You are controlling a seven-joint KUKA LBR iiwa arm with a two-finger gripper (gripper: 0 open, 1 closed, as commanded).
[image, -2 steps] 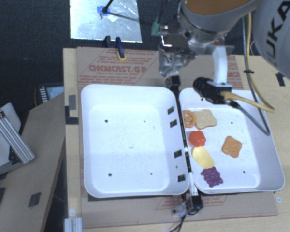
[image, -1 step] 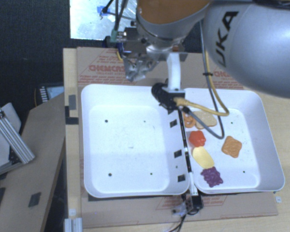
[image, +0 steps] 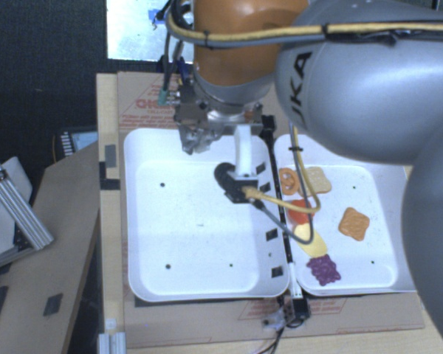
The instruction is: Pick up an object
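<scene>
Camera view: the gripper (image: 197,143) hangs at the far edge of the left bin (image: 177,227), close to that bin's rim. The bulk of the arm hides much of it, so I cannot tell whether it is wide or narrow, or whether it touches the bin.

The objects all lie in the right bin (image: 376,190), apart from the gripper. A pretzel (image: 287,177) and a cracker (image: 318,180) are at the far side. A red piece (image: 299,207) and a yellow piece (image: 311,236) are along the left wall. An orange waffle (image: 354,223) is mid-bin, and purple grapes (image: 325,269) are nearest.
</scene>
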